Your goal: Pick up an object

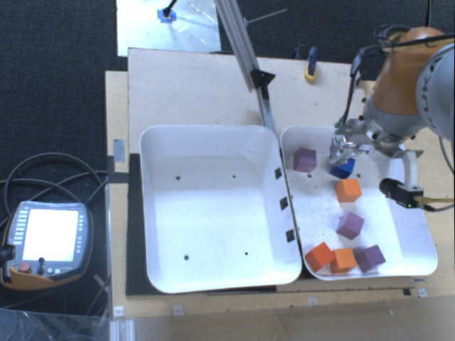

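Note:
The right bin (419, 251) holds several small cubes. My gripper (342, 155) hangs over its far part, right on top of a blue cube (343, 168), whose upper side it hides. A purple cube (305, 159) lies just left of the gripper. An orange cube (348, 190) lies just below the blue one. Further toward the front is another purple cube (350, 224). At the bin's front edge sit two orange cubes (320, 256) (343, 260) and a purple cube (370, 257).
The left bin (163, 212) stands beside the right one, with a ridge between them. A slanted metal pole (242, 45) rises behind the bins. A teach pendant (44, 244) lies off the bench at the left. A black fitting (402, 190) on the arm hangs over the right bin's right side.

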Robot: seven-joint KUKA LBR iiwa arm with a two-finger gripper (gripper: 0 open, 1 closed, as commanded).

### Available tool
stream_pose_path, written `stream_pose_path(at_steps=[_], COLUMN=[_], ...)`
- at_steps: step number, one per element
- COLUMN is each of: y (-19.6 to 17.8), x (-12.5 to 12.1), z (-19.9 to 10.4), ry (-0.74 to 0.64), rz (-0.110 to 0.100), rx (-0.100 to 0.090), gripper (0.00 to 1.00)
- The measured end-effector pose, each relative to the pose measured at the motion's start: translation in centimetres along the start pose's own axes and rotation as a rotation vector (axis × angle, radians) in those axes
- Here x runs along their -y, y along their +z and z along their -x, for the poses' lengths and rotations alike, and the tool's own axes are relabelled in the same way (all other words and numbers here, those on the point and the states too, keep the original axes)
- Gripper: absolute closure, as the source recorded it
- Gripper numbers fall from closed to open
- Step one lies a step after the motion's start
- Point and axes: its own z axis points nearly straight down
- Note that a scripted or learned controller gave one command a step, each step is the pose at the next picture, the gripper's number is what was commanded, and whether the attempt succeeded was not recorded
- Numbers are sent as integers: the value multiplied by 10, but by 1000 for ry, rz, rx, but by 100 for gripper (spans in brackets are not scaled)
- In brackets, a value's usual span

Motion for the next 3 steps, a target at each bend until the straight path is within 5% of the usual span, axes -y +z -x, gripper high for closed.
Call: stream_pose_path(at_steps=[2, 3], y=[-95, -91], x=[-3, 2], z=[1, -55], ry=[0, -5], rz=[-2, -7], rx=[0, -3], gripper=[100, 100])
